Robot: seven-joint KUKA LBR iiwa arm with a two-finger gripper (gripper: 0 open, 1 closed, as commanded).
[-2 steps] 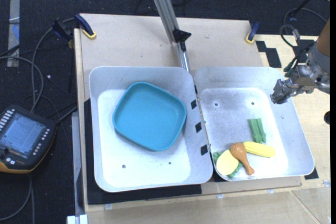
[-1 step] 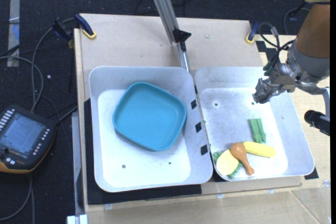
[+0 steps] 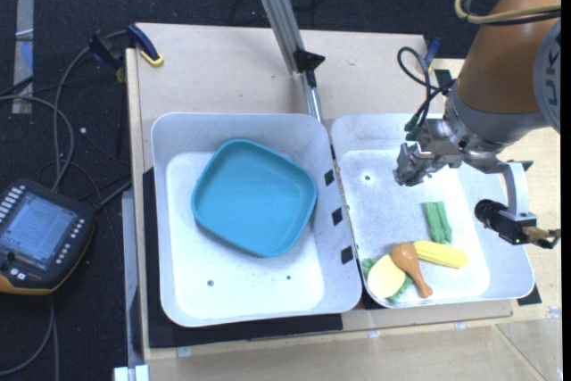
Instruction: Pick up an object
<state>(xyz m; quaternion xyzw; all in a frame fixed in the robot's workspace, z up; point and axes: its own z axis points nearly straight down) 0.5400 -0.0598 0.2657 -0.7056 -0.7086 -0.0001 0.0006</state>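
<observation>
My gripper (image 3: 409, 171) hangs over the upper middle of the right bin (image 3: 375, 134), reaching in from the right. Nothing shows between its fingers. Below it in the same bin lie a green bean-like piece (image 3: 437, 221), a yellow corn cob (image 3: 441, 255), an orange-brown pear-shaped toy (image 3: 410, 265) and a yellow-green slice (image 3: 386, 277). These toys cluster near the bin's front edge, well apart from the gripper. A blue square plate (image 3: 254, 196) lies in the left bin (image 3: 178, 281).
A metal pole (image 3: 278, 0) slants down to the seam between the bins. A black camera mount (image 3: 500, 221) juts over the right bin's right rim. A teach pendant (image 3: 40, 232) lies on the floor at left.
</observation>
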